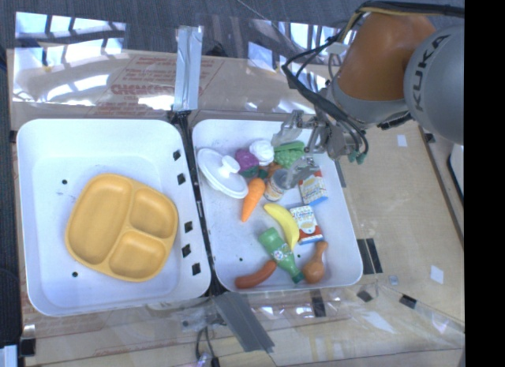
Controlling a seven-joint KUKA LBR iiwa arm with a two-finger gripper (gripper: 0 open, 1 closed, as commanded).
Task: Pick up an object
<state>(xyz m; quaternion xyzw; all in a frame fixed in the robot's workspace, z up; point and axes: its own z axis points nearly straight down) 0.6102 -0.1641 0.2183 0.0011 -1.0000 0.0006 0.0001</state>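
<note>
Looking at your gripper [304,156] first: it hangs low over the far right part of the right bin [347,231], in among the pile of toy food, and you cannot tell from this angle how it is set or whether it has anything. Nothing is visibly lifted, so I'd judge the pick as not yet made; the reach is done, the grasp and the raise are left.

Taking the carrot [252,197] as your landmark: just right of it stands a small jar [275,187], right under the gripper. Beyond it lie a purple-and-white vegetable [254,155] and a green one [289,151]. Touching its left is a white lid [221,172]. Right and nearer you is the banana [282,223], with two small cartons [309,207] beside that. Nearer still lie a green bottle [278,251], a sausage [254,276] and a drumstick [316,263].

Well left of the carrot, the left bin [47,152] holds a yellow divided tray [120,225].
</note>
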